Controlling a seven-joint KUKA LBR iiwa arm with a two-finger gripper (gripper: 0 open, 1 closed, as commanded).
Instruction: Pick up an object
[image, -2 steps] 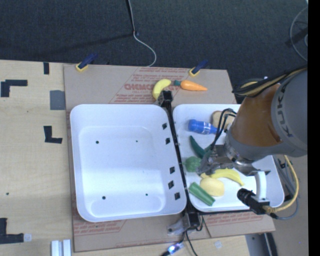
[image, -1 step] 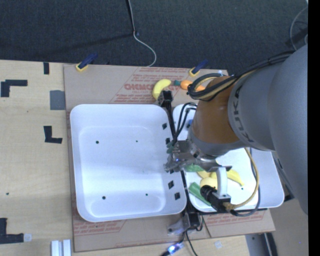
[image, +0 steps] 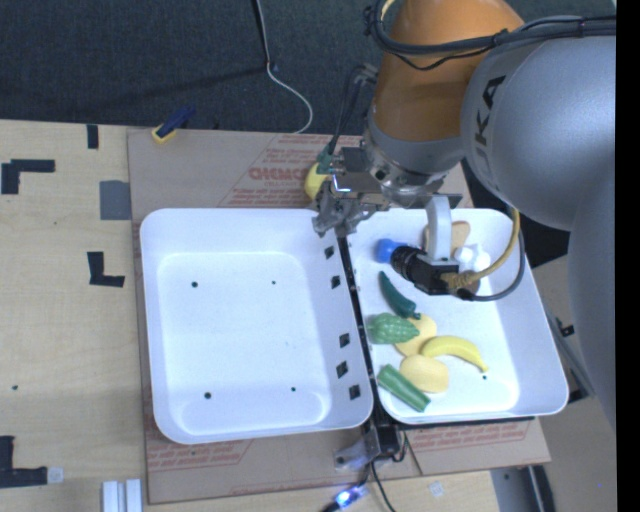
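Your gripper (image: 333, 215) hangs over the back edge of the right bin (image: 530, 340), close to the divider it shares with the left bin (image: 240, 320). You cannot tell from this slant whether it stands open or closed, and nothing shows gripped in it.

The pickable things lie toward the near side of the gripper and a little to the view's right, all in the right bin. The nearest is a dark green pepper (image: 397, 296), its long axis running diagonally from the divider toward the bin's middle. Beyond it a leafy green piece (image: 391, 327), a banana (image: 454, 350), a pale yellow fruit (image: 426, 373) and a green block (image: 402, 388) sit clustered, several touching.

A blue object (image: 386, 250) lies by the black wrist attachment (image: 425, 270), whose cable (image: 505, 275) crowds that corner. A yellow thing (image: 315, 180) sits outside the bins, behind the gripper.
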